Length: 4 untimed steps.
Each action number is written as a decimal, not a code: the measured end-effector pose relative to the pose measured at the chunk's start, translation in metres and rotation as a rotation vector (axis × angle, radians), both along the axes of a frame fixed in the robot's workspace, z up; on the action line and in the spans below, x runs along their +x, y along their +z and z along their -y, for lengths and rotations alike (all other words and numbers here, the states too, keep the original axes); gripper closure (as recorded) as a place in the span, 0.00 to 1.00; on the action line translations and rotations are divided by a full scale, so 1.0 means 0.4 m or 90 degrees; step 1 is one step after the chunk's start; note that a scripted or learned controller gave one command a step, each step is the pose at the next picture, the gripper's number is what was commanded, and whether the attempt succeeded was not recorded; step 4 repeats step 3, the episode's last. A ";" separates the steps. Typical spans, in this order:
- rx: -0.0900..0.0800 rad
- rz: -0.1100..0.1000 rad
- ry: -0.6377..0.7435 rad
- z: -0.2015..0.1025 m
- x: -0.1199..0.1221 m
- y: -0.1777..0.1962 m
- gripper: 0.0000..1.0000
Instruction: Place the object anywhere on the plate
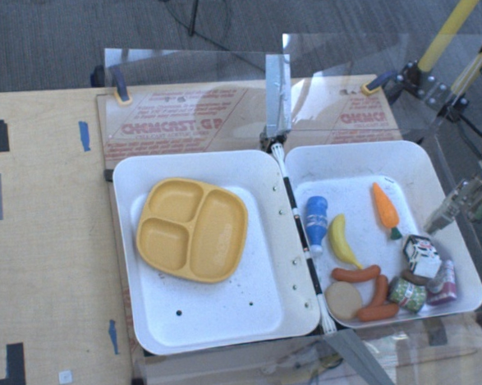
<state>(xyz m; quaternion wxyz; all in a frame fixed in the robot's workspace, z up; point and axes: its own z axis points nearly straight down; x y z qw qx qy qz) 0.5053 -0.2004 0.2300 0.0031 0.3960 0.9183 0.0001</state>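
Two white bins: the left one [151, 325] holds one yellow plate [193, 230]; the right one [437, 166] holds one bottle [316, 222], banana [341, 240], carrot [384, 206], two sausages [356, 275] and more, tightly clustered. The pincer [452, 207] hovers at right, whether open or closed I cannot tell; crowding risks a missed or double grasp.

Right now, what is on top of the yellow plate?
Nothing rests on the yellow plate; its three compartments are bare. All the toy food, such as the banana and carrot, lies in the right bin.
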 end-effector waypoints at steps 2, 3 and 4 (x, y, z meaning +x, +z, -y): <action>0.002 -0.003 0.015 -0.068 -0.062 -0.150 1.00; 0.001 -0.002 0.144 -0.193 -0.063 -0.100 1.00; 0.001 -0.002 0.144 -0.193 -0.063 -0.100 1.00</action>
